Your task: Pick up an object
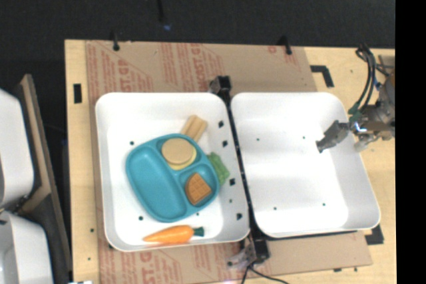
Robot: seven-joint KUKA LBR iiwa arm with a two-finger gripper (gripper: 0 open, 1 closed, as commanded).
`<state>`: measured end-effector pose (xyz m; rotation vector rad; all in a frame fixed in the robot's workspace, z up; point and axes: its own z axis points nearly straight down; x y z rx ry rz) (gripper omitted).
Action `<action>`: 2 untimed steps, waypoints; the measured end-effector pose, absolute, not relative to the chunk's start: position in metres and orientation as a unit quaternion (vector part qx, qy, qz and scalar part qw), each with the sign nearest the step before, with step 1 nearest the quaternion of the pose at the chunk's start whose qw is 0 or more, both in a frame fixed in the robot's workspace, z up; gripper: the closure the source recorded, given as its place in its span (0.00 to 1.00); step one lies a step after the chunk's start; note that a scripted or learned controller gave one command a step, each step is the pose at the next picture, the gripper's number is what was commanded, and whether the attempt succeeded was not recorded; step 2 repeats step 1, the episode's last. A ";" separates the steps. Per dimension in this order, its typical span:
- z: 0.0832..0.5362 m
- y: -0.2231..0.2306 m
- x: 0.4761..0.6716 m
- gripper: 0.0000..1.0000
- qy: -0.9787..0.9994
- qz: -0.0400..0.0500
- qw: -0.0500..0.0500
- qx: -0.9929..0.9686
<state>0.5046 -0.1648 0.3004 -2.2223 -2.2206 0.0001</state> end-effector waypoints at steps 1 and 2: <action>0.185 -0.186 0.518 0.00 -0.715 0.003 0.004 -0.700; 0.185 -0.186 0.518 0.00 -0.715 0.003 0.004 -0.700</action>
